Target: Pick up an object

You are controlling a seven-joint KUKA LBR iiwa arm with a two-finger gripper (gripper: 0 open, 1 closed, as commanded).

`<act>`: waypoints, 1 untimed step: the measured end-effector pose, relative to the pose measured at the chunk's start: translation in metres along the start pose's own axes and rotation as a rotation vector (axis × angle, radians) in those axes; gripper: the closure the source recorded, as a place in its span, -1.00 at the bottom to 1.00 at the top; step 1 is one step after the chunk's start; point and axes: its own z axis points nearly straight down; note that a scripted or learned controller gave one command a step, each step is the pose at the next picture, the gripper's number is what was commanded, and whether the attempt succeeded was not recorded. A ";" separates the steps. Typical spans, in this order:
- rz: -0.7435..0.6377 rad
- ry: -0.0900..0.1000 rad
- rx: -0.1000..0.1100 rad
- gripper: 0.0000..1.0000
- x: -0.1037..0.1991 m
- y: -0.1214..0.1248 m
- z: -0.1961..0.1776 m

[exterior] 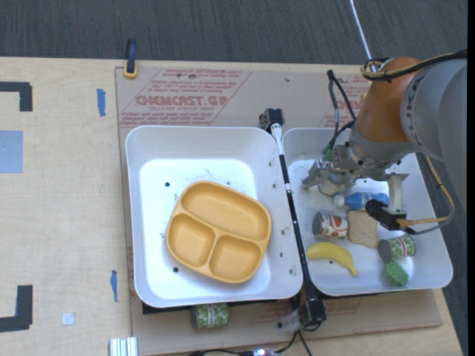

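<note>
My thick grey metal arm [438, 99] is smooth and rounded, with a glossy orange band [382, 102] above the wrist. Black cables [340, 99] loop alongside (one yellowish too), and my hand [330, 175] is bare grey metal.

The left bin [141, 199] was mostly taken up by a yellow tray [217, 231], leaving bare floor along its top and left. The right bin [438, 273] was crowded: a can [331, 225], cracker [363, 229], banana [332, 256], a second can [398, 248] and a green item [397, 274] lay close together, with the arm [404, 110] over its upper half.
</note>
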 end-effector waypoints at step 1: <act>0.000 0.000 -0.001 -1.00 -0.002 -0.063 0.000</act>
